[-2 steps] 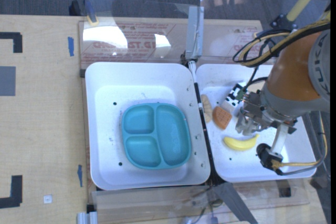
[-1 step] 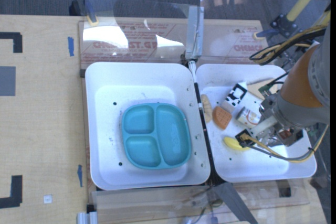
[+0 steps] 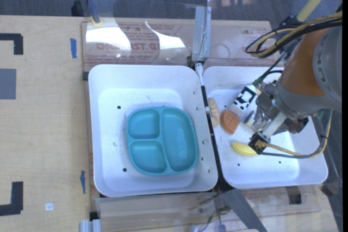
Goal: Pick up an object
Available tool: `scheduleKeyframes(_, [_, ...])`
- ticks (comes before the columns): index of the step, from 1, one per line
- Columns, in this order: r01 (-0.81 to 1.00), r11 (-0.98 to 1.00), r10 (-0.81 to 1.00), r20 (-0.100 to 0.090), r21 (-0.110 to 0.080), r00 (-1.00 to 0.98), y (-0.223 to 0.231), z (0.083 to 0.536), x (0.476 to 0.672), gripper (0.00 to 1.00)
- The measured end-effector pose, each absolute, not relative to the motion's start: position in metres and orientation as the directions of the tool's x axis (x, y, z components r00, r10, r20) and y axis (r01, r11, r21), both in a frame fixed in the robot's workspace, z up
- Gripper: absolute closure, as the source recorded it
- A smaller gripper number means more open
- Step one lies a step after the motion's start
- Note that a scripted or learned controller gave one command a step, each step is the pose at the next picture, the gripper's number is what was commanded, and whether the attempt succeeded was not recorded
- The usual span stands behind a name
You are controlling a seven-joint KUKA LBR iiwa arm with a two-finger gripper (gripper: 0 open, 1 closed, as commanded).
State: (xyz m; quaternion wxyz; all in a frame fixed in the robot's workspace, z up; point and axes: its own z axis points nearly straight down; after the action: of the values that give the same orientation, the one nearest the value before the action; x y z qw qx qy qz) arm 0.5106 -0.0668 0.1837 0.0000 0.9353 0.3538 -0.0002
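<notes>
In the camera view, the claw (image 3: 258, 125) is hovering low in the right bin (image 3: 283, 168), its opening impossible to tell, while the yellow object (image 3: 243, 148) is lying just beside it, probably needing centring before closing.

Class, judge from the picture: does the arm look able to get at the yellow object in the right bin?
Probably yes: the yellow object lies uncovered in the right bin, close beside the pincer.
</notes>
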Motion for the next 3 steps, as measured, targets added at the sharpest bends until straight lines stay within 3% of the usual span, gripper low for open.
scheduleKeyframes(1, [0.736,-0.677,0.736,-0.002,-0.006,0.677,-0.013,0.183,0.479,1.00])
scheduleKeyframes(2, [0.824,-0.567,0.824,0.005,0.003,0.567,0.016,0.302,0.481,1.00])
scheduleKeyframes(3, [0.832,-0.555,0.832,-0.008,-0.010,0.555,0.042,0.190,0.477,1.00])
